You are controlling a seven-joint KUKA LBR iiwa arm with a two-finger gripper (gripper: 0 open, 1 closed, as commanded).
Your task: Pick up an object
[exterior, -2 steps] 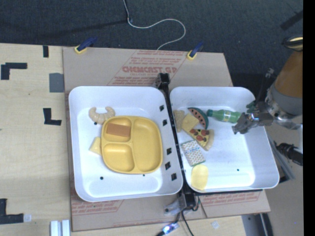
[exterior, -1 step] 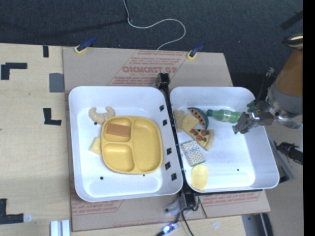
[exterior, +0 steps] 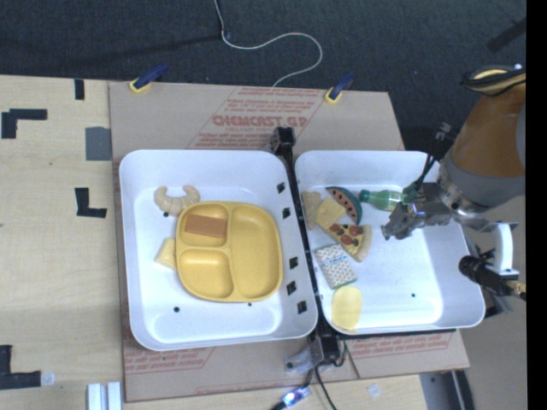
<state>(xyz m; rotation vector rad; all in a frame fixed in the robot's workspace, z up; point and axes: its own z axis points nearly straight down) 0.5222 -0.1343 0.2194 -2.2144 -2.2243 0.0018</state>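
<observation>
My gripper (exterior: 400, 225) hangs over the right bin (exterior: 427, 307), a little right of the toy food there. Near it lie a green bottle (exterior: 379, 198), a watermelon slice (exterior: 344, 203), a pizza slice (exterior: 350, 237), a pale yellow wedge (exterior: 328, 214), a patterned packet (exterior: 335, 266) and a yellow disc (exterior: 346, 307). The gripper's tips are dark and small, just below the bottle's right end. Nothing shows between them.
The left bin (exterior: 145, 314) bears a yellow divided plate (exterior: 244, 259) with a brown slab (exterior: 205, 225) in one compartment, a croissant (exterior: 174, 198) and a cheese wedge (exterior: 166, 253) beside it. The arm's body (exterior: 487, 156) overhangs the right bin's right rim.
</observation>
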